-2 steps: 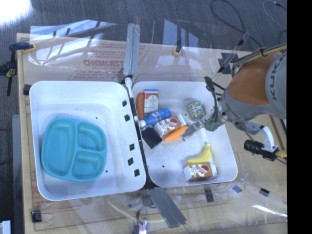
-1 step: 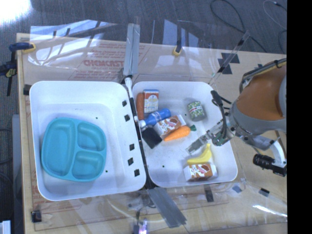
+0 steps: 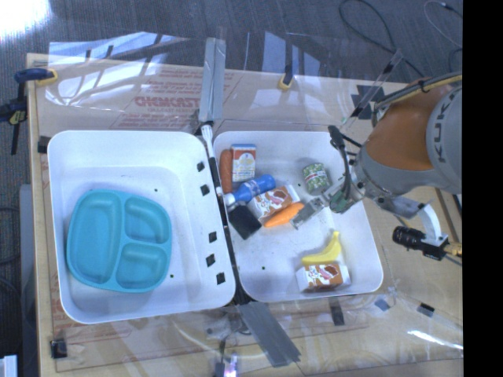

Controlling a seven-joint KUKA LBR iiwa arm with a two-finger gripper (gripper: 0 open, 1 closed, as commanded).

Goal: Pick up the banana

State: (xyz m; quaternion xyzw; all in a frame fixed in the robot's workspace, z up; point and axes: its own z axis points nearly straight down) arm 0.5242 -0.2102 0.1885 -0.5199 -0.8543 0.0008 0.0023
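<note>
Banana (image 3: 326, 249) sitting in the lower right part of the right bin (image 3: 357, 269), small, yellow, curved, stubby tip pointing up. Clearly plastic-looking, smooth and a bit glossy. Just one of them. Touching or nearly touching a little printed carton (image 3: 322, 276) directly below it, boxy with red and white graphics.

Gripper (image 3: 318, 208) hanging up and slightly left of the banana, near but apart from it, nothing from the banana caught in it. Can't tell how the tool is set, dark metal parts too jumbled at this angle. Grey arm (image 3: 409, 163) with the orange band up and right of the banana, coming in over the bin's edge.

Further up-left from the banana, a cluster: one orange carrot (image 3: 281, 215), tapered and smooth, just beside the gripper; a second printed carton (image 3: 268, 202) touching it; one blue bottle (image 3: 253, 188) lying on its side; one black block (image 3: 244, 221), matte and rectangular; a third carton (image 3: 244, 162) standing at the top; one reddish-brown sausage-shaped piece (image 3: 226, 171) next to that. So three cartons counted. One green can (image 3: 314, 177) with a patterned label straight above the banana, past the gripper.

Way off left of the banana, the left bin (image 3: 67, 151), white and shallow like the other, two bins total. Holding one teal divided plate (image 3: 118, 240), three compartments, rounded corners, smooth plastic.
</note>
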